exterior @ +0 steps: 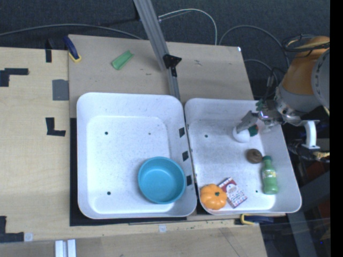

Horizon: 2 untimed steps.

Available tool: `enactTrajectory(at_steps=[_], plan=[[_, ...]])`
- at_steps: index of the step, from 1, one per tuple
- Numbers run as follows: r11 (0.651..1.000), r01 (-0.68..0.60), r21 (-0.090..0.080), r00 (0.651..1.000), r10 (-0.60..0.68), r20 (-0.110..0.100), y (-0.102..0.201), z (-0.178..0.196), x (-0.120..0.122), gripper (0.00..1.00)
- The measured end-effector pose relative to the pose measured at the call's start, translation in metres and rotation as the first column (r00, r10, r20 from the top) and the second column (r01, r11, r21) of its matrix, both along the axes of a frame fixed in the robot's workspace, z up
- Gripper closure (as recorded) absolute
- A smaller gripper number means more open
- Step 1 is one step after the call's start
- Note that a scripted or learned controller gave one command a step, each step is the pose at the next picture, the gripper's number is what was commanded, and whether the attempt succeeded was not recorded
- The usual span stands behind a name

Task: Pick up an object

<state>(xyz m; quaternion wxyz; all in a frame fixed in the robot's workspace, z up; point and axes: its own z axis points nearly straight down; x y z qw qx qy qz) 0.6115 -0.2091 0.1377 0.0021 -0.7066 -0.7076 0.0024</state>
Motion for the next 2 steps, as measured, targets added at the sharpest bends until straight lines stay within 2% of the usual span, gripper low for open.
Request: enactTrajectory(at_steps=[1,2], plan=[[1.000,-0.001,-0.002,1.000,0.001,0.005,0.001,-0.051,0.000,0.00],[1.000,-0.002,-0.001,1.000,0.002,0.004,0.001,-0.039,0.000,1.00]])
